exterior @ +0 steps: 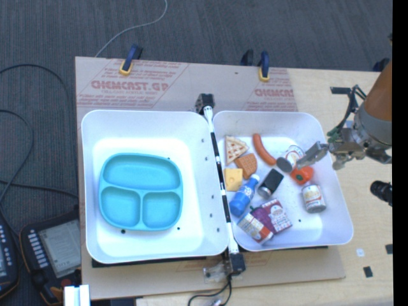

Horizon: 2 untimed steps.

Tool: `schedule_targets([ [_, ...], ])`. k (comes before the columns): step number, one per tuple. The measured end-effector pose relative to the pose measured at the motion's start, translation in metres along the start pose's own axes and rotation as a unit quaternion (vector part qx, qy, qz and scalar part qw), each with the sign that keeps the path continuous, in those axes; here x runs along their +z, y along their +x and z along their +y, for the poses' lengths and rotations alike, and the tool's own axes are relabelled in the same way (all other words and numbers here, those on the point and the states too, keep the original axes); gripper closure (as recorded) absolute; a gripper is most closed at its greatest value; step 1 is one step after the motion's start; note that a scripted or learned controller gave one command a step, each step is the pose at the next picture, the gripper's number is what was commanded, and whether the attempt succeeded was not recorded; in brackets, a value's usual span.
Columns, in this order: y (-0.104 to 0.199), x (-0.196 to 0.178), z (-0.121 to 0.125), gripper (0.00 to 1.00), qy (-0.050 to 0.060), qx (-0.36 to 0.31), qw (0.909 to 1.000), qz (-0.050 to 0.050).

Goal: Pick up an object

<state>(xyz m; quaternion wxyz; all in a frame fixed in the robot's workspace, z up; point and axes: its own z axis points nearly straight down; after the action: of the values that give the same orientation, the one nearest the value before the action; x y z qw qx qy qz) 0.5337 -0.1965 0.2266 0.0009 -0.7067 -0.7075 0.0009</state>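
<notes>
Grey carpet surrounds the bench [159, 75]; its right bin [331, 231] holds a crowded heap. My gripper [317, 150] hovers over its right side, just above an orange toy [303, 174], fingers apart, holding nothing. Neighbours sit close, so I could nudge the can [313, 198] or slip off.

We were looking at a robotics lab. Two white bins [89, 171] sat on a board [159, 85] clamped at its far edge by blue and yellow clamps [132, 56]. Cables [25, 129] trailed over grey carpet [64, 18], and a handheld control unit [51, 250] lay near left.
</notes>
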Motion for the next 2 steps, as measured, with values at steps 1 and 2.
schedule_targets([
  [1,0.029,0.118,-0.010,0.00,-0.001,0.000,1.0000,0.000],
  [2,0.087,0.139,-0.040,0.00,-0.008,0.003,0.9999,-0.005],
])
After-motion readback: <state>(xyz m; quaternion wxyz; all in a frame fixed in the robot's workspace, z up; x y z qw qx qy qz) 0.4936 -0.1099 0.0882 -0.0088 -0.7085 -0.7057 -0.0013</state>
